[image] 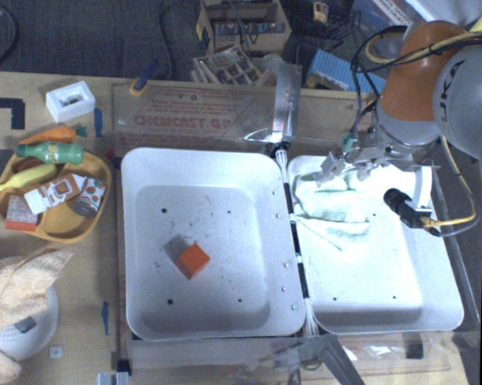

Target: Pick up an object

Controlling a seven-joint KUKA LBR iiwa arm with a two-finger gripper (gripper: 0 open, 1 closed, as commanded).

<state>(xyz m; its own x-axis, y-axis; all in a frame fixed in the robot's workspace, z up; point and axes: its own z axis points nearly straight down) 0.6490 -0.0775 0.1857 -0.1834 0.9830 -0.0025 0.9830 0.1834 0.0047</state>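
Over the right bin: the grey arm (434, 76) with its orange band hangs above the far part of the right bin (395, 296); its jaws (337, 163) are low, near the bin's far-left corner.
Landmark: the divider between the two bins (291, 229); all places below are told from it.
Jaws: they look a little spread, and I see nothing pinched between them (the metal parts are small and shiny, so this is a careful reading).
White cloth: a crumpled pale cloth (331, 207) lies just right of the divider, in the far half of the right bin, directly under and beside the jaws; it is hard to separate from the white floor.
Orange block: a small orange block (194, 261) lies well left of the divider, near the middle of the left bin (146, 184), with a grey shape touching its far-left side.
Step in hand: I judge the arm is preparing to grasp the cloth, as it is the nearest thing; no object is lifted yet.
How to do it well: go straight down on the thickest fold, not on the thin edge near the divider; close only when both tips are sunk in the fabric; then lift slowly.
Risk: the jaws may close on the bin floor alone, or hit the bin wall, since the cloth is so near the divider.
Outside the bins: a yellow bowl (58, 225) of toy food stands on the bench far left of the divider.
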